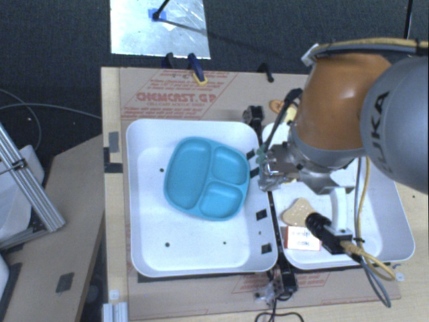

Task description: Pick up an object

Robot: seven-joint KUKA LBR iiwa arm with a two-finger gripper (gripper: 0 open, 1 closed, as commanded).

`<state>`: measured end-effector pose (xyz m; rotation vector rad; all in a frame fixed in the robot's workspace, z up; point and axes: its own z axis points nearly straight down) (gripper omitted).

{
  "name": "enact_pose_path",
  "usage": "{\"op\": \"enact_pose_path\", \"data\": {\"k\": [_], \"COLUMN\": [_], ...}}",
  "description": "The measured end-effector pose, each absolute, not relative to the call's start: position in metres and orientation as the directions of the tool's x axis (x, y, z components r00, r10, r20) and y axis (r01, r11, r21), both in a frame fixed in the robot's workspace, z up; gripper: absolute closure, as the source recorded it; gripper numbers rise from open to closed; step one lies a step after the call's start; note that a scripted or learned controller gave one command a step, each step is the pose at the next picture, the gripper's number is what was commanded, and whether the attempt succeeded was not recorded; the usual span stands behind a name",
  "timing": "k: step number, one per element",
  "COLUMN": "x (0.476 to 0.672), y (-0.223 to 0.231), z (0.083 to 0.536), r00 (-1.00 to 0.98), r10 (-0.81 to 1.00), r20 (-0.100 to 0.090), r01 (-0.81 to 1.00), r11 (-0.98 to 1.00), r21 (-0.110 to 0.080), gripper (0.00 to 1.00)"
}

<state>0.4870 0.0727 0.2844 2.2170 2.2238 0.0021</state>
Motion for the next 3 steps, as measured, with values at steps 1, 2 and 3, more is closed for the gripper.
{"op": "enact_pose_path", "data": {"k": [1, 2, 3], "x": [0.487, 0.487, 0.487], "y": [0.086, 0.051, 0.052], "z": [0.247, 0.259, 0.259], "r00": [-0.004, 0.000, -0.002], "r10": [1.000, 1.000, 1.000], "r20": [0.001, 0.000, 0.000], "r01": [1.000, 1.000, 1.000], "r11": [0.004, 0.000, 0.002], "r21": [0.001, 0.003, 0.003], "gripper": [1.00, 1.00, 0.00]}}
